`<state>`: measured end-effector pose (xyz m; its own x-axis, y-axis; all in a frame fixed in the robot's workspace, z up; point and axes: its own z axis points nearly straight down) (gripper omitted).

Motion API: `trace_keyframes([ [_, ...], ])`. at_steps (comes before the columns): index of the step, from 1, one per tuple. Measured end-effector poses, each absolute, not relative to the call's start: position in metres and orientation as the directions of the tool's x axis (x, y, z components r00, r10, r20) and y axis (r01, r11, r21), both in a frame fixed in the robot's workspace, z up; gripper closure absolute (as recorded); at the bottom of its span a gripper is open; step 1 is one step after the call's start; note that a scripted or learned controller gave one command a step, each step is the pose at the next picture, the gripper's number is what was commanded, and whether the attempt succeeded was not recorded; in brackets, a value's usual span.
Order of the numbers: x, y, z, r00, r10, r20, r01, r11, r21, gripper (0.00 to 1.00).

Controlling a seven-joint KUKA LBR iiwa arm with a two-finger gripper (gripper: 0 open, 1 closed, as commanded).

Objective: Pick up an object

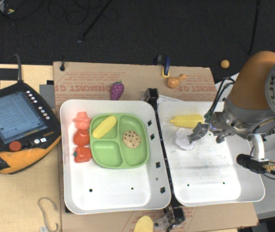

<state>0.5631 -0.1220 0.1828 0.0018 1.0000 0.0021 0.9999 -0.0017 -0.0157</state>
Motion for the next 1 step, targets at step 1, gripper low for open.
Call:
trace_keyframes([
  [1,0.5663,-0.1221,0.1902,0.000,1.000,0.000,1.000,0.000,-0.001,0.00],
])
